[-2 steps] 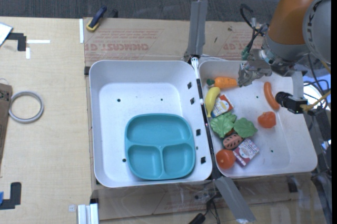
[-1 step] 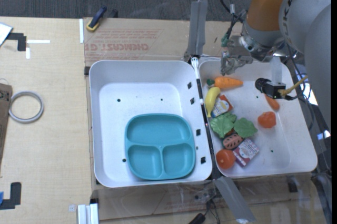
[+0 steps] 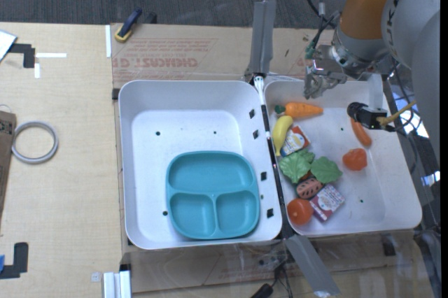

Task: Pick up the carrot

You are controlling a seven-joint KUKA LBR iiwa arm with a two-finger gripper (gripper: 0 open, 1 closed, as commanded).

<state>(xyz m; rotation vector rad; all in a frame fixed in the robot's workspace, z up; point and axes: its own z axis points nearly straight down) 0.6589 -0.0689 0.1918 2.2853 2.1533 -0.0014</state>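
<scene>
Two white bins sit side by side on the bench, so let's take them in turn. The left bin (image 3: pixel 150 118) holds one teal plate (image 3: pixel 211 193) with three compartments, lying flat toward the near side. The right bin (image 3: pixel 381 195) is the busy one. The carrot (image 3: pixel 304 109) lies on its side in the far left corner, running left to right, with its green end toward the wall between the bins. Just nearer than it, a banana (image 3: pixel 282 130) leans along that wall, touching a small red-and-white packet (image 3: pixel 296 141). Below those come two green leaves (image 3: pixel 297 166), side by side, then a brown-red piece (image 3: pixel 308 187), a tomato (image 3: pixel 299 211) and a second packet (image 3: pixel 327 200), all bunched together. Over to the right, well apart from that cluster, are a slender orange-red piece (image 3: pixel 360 132) and a round orange-red piece (image 3: pixel 355 159). Now the gripper (image 3: pixel 318 85): it hangs over the far edge of the right bin, just behind the carrot and very close to it, while the carrot rests on the bin floor. Whether the gripper is released or clenched, I cannot tell from up here. The count: one carrot, one banana, one tomato, two leaves, two packets, one plate.
</scene>
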